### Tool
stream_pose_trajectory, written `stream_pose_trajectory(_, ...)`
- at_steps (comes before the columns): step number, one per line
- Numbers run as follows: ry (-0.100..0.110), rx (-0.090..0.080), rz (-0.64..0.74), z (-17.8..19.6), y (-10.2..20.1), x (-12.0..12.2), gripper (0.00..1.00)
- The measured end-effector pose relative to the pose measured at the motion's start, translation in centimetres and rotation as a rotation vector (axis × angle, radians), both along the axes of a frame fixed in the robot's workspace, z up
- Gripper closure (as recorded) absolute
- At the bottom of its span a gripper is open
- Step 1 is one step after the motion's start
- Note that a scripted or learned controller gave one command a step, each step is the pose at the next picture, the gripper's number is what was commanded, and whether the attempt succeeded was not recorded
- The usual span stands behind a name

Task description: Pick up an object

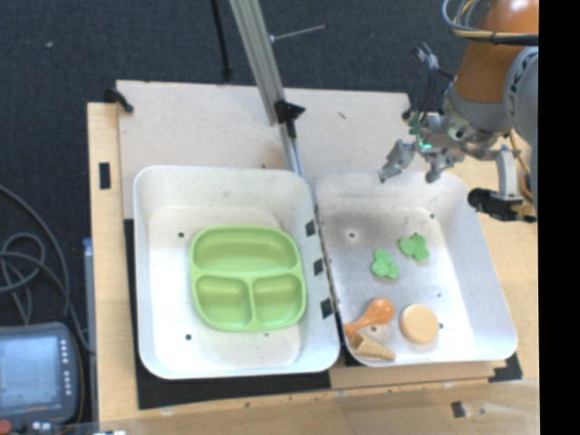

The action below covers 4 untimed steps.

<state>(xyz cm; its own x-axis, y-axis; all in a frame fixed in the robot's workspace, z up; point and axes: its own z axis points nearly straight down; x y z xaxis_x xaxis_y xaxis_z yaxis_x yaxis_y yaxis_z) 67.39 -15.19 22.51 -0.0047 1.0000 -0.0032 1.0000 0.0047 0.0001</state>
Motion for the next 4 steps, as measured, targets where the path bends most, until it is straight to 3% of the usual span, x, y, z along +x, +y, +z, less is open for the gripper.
stream_pose_trajectory(2,0.005,0.002,0.001,-10.4,0.7,0.0,0.00)
stream_pose_trajectory(3,0.002,0.000,0.001,-12.5,0.6,0.0,0.00)
stream_pose_trajectory(4,-0.004,-0.002,0.002,-11.1,0.5,0.2,1.00)
